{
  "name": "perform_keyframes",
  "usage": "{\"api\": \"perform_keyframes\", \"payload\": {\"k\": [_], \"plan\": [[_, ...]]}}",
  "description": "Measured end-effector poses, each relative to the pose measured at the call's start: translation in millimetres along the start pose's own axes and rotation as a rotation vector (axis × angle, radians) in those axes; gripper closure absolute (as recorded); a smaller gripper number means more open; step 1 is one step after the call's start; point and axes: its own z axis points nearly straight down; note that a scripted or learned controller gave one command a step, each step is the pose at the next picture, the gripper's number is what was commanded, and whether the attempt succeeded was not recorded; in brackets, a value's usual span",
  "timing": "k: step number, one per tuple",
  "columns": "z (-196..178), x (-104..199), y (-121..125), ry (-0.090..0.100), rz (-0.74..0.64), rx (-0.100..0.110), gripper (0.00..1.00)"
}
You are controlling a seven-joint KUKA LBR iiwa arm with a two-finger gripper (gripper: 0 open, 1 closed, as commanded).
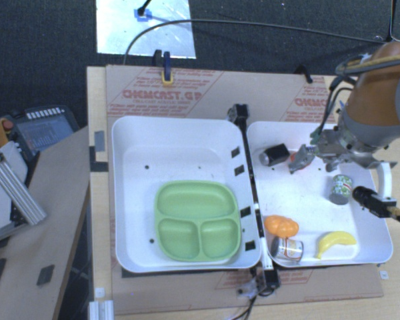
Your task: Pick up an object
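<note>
Over the far part of the right white bin hangs the grey two-finger gripper, carried by the arm with its orange band reaching in from the right. How far its fingers stand apart cannot be told at this angle, and nothing can be seen between them. Just to its left, on the bin floor, lies a small black cylindrical object, close to the gripper tip but not clearly touching it. Nearer and to the right stands a small can with a green and white label, upright. At the near edge of the same bin lie a rounded orange plastic fruit, a shiny metal can on its side just beside it, and a yellow plastic banana to the right of those. The left white bin holds a light green plastic tray with three compartments in its near half.
</note>
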Motion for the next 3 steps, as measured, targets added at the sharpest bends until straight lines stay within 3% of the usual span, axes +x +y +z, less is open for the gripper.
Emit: {"api": "perform_keyframes", "payload": {"k": [1, 3], "plan": [[-5.5, 0.2, 2.5, -0.001, -0.002, -0.011, 0.0], [102.3, -7.4, -2.4, 0.0, 0.0, -0.006, 0.0]]}}
